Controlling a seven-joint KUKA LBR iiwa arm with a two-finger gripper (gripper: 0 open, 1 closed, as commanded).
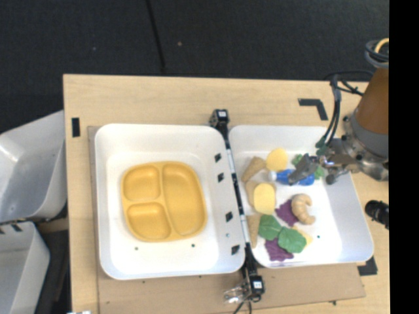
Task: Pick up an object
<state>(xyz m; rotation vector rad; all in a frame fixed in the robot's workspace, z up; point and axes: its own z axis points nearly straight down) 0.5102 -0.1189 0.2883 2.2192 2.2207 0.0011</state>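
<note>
jaws low over the right bin's toy pile, nothing seen between them

jaws (306, 169) hang at the upper middle of the right bin (347, 237), and from this slant i cannot tell whether they stand apart or together; no toy shows between them. the arm (376, 110) comes in from the right. just left of the jaws, touching or nearly so, lies a small blue piece (285, 176), with a green piece (313, 167) close under the tip. a yellow lemon shape (277, 158) sits just up and left of the blue one. nearer the camera lie a tan croissant (302, 207), a yellow block (264, 197), purple grapes (286, 212) and green leaves (281, 233). the croissant's long axis runs roughly up and down the view. my judgement: the blue piece, straight left and nearest, is the likely target. the left bin (111, 254) carries a yellow divided tray (162, 201), well apart from the jaws, on the bench (163, 97).
</note>
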